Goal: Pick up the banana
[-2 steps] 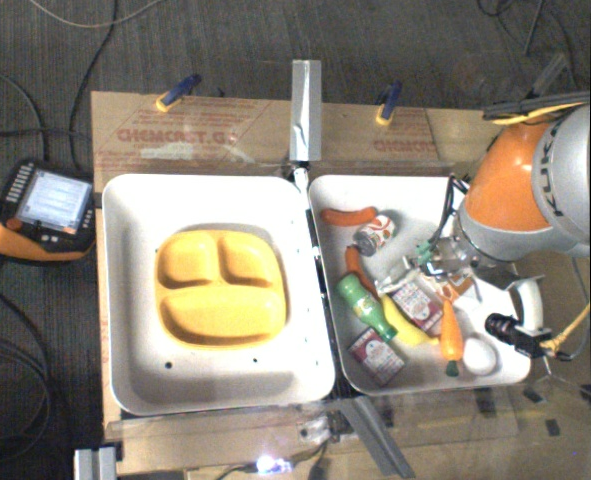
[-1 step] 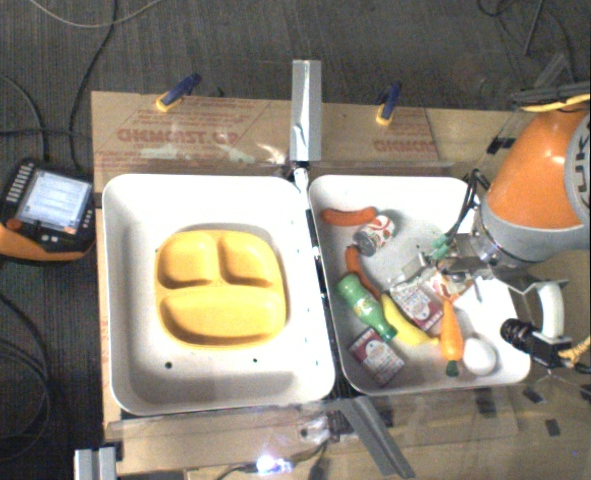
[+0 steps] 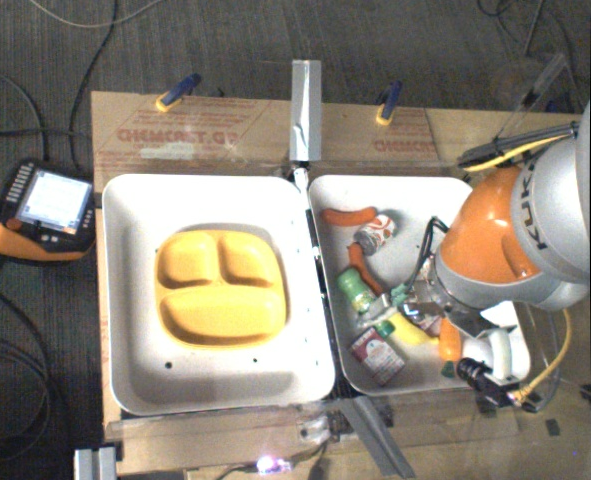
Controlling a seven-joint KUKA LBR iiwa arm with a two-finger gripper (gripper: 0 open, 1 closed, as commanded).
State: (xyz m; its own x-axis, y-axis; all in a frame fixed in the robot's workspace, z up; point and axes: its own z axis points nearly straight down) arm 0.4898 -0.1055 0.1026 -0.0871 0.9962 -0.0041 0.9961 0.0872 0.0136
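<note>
End effector (image 3: 400,303), grip state unclear, over right bin (image 3: 445,190) above banana (image 3: 412,330); yellow tray (image 3: 221,286) in left bin (image 3: 125,298).

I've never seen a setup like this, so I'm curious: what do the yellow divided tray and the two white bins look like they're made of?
The yellow three-compartment tray looks like moulded plastic: even colour, rounded dividers, a soft matte sheen. The two shallow white bins, left and right, also seem plastic, with smooth rounded rims and dull glare, though thin enamelled metal can't be excluded. The brown board beneath looks like printed cardboard.
</note>
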